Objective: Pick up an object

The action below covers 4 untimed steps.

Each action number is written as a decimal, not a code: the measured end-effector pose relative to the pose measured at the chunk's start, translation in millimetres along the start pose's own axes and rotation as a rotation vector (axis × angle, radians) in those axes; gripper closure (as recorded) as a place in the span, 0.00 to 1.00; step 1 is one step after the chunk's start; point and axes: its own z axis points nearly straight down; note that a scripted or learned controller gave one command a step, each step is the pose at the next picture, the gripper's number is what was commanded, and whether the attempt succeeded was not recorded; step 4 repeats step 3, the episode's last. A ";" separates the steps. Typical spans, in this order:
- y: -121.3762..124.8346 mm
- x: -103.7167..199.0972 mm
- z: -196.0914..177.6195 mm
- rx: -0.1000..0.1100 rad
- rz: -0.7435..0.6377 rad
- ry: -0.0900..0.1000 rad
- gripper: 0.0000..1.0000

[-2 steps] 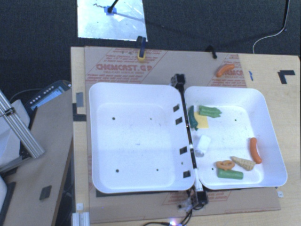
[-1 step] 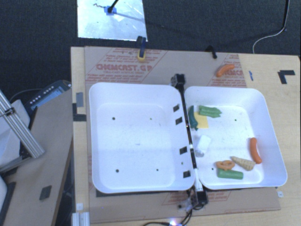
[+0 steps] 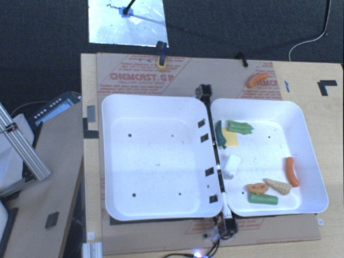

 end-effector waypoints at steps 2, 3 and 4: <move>0.0 0.0 0.0 0.000 0.000 0.000 1.00; 0.0 0.0 0.0 0.000 0.000 0.000 1.00; 0.0 0.0 0.0 0.000 0.000 0.000 1.00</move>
